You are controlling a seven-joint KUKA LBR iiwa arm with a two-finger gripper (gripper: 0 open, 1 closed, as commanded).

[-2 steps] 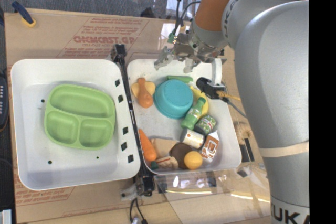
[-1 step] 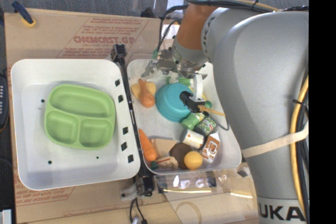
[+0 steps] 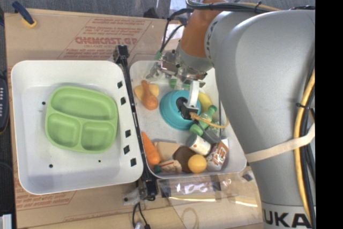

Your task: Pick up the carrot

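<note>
The task is not yet past its opening: the carrot point(image 3: 150, 148) lies in the right bin point(image 3: 154, 125), low against that bin's left wall, its narrow end pointing towards the far side and its thick end down by the near corner, where a brown lump point(image 3: 183, 155) and an orange ball point(image 3: 196, 163) crowd just beside it. Nothing grips it and nothing touches it from above. The arm point(image 3: 257, 61) reaches in over the far end of the same bin, its wrist hanging above the far rim of a teal dish point(image 3: 172, 111) and close to a pale orange piece of food point(image 3: 148, 95), which could be mistaken for the target by its colour. The jaws sit under the wrist and are so tangled with clutter and shadow that I cannot tell whether they are released or clenched; no object shows between them. They stand well apart from the carrot, with open bin floor and the dish's edge between. By my judgement, everything is left to do: move towards the near left corner, line up along the carrot, come down, close and lift. The left bin point(image 3: 27, 115) on the worktop point(image 3: 80, 35) holds a green divided plate point(image 3: 80, 107) and plays no part.
</note>
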